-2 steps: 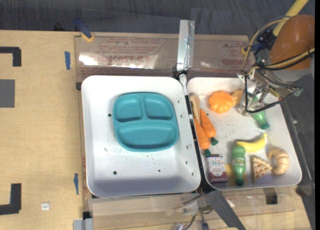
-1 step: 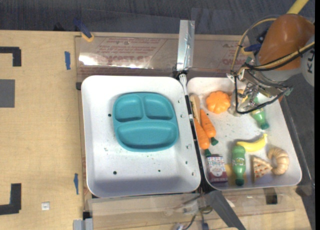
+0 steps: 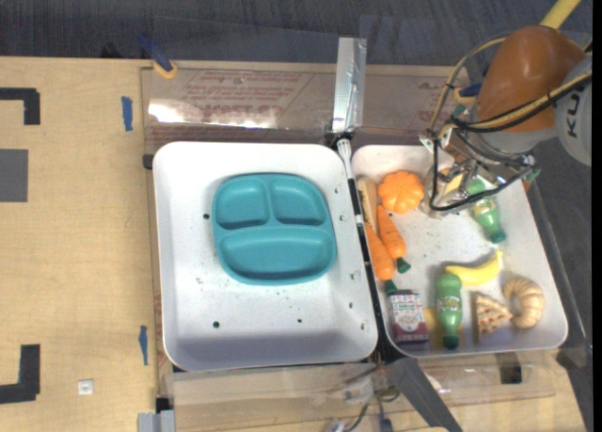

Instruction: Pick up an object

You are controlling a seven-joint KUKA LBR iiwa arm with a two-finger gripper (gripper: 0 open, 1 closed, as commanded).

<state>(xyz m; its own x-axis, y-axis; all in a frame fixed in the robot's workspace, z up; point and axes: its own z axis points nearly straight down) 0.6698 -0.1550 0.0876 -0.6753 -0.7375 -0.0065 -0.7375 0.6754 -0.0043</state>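
Gripper [image 3: 458, 179] hanging over the far end of the right bin [image 3: 550, 280], close to the far rim, wrapped in cables so can't really tell what the business end is doing. Nothing visibly caught in it. Just to its left in the picture, nearly touching: an orange pumpkin [image 3: 402, 191]. Just right of it and a bit nearer the camera: a small green bottle [image 3: 488, 220], tilted, close to the bin's right wall. Bare white floor straight below the gripper toward the camera, the one decent open patch in this bin. Past that patch: a banana [image 3: 475, 270], then a croissant [image 3: 525, 298] and a pizza slice [image 3: 488, 314] toward the near right corner, plus a taller green bottle [image 3: 448, 305] and a little red-and-white carton [image 3: 406, 315] along the near rim. Carrots [image 3: 384, 240] lined up along the left wall, tight against the divide between the bins. Way off to the gripper's left: the left bin [image 3: 188, 308] with a teal divided plate [image 3: 274, 228] in the middle, loads of free white floor all round it. Wooden bench [image 3: 66, 232] beyond that.
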